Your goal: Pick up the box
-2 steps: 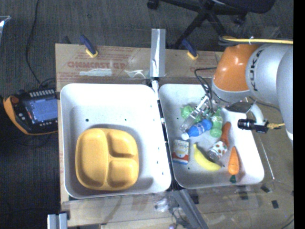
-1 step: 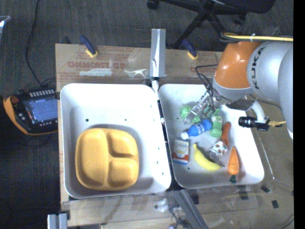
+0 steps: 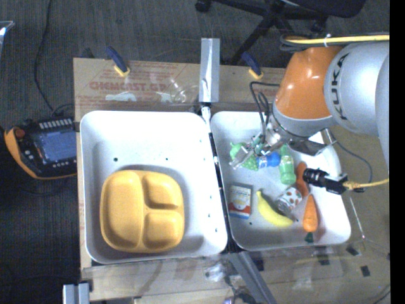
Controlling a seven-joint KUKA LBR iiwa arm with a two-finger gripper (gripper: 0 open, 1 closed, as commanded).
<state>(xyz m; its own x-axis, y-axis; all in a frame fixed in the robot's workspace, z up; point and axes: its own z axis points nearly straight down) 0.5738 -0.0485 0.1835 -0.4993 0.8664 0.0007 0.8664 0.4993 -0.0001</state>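
Orange wrist band (image 3: 310, 84) sits closest to the lens, hiding much of what's under it. I see the gripper (image 3: 261, 148) low over the far part of the right bin (image 3: 345, 233), in among green stuff (image 3: 243, 154) and a blue bit (image 3: 272, 159); can't tell how the end effector is set, too cluttered and partly hidden. The box (image 3: 240, 201), small, white with a red patch, lies flat nearer the camera than the gripper and a little left of it, apart from it, near the bin's left wall. Banana (image 3: 273, 210) is just beside the box on its right, then a red-white item (image 3: 290, 199) and a carrot (image 3: 309, 214) further right of the tool. Green bottle (image 3: 287, 170) just right of the gripper. Yellow tray (image 3: 143, 209) in the left bin (image 3: 88, 170), well off to the left. Risks as I judge them: tool is not over the box, so a close here grabs the green clutter instead. Box is flat and thin, so fingers may slide off or push it into the wall. Banana so close could get pinched along with it or block one finger.
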